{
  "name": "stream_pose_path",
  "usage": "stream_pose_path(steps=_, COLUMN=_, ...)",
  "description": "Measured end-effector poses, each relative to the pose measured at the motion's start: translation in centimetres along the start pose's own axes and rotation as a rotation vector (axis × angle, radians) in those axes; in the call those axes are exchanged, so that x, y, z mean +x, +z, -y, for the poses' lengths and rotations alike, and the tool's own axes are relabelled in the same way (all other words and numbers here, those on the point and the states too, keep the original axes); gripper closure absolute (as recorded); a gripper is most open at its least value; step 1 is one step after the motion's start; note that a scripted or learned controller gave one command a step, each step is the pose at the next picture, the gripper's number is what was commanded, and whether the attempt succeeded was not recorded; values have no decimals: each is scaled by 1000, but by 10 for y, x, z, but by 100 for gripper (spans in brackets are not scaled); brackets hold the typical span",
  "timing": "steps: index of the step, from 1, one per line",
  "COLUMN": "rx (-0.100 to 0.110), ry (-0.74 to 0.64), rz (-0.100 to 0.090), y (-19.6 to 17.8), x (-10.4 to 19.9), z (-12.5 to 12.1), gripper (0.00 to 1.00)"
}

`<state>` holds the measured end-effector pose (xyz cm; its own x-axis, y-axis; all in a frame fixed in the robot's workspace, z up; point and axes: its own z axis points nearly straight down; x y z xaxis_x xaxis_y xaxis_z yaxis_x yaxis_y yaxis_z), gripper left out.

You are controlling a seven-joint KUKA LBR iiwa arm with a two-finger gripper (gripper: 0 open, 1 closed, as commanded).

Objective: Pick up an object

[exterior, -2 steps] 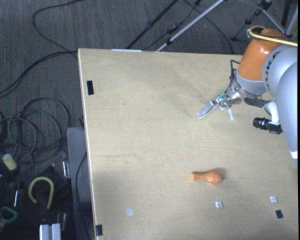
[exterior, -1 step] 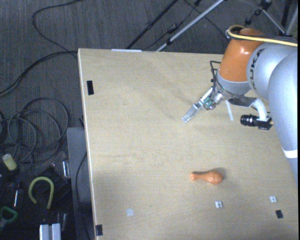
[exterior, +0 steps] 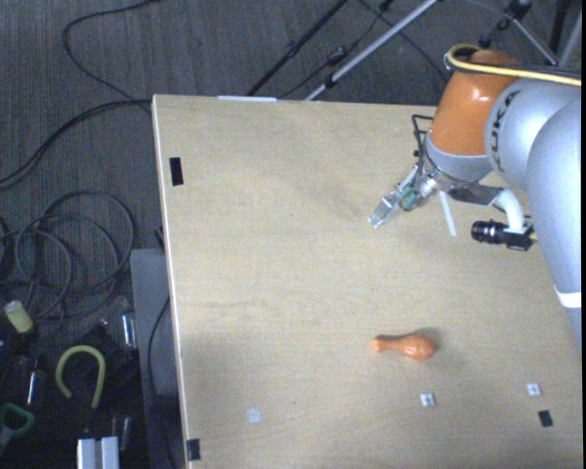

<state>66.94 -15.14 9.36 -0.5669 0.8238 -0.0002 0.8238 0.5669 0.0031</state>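
Tan board (exterior: 273,262) filling most of the frame, no bins in sight. Small orange pear-shaped object (exterior: 406,346) lying on its side at lower centre-right, narrow end pointing left. Gripper (exterior: 383,213) at upper right, tilted down-left, well apart from the orange object, nothing visible between its tips. Grey arm (exterior: 552,154) with orange band (exterior: 467,110) entering from the right edge. Black cables (exterior: 59,242) coiled on dark floor at left.

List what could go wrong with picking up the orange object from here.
1. The gripper hangs well away from the orange object, so a straight descent would close on bare bench.
2. The object looks rounded, with a narrow neck; it may roll or slip aside when touched.
3. It lies flat and low, so the tips might strike the bench surface.
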Motion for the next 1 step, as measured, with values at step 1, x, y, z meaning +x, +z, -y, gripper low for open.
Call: stream_pose_path(steps=1, rx=2, ry=135, rz=0, y=-90, x=53, z=-36, gripper=100)
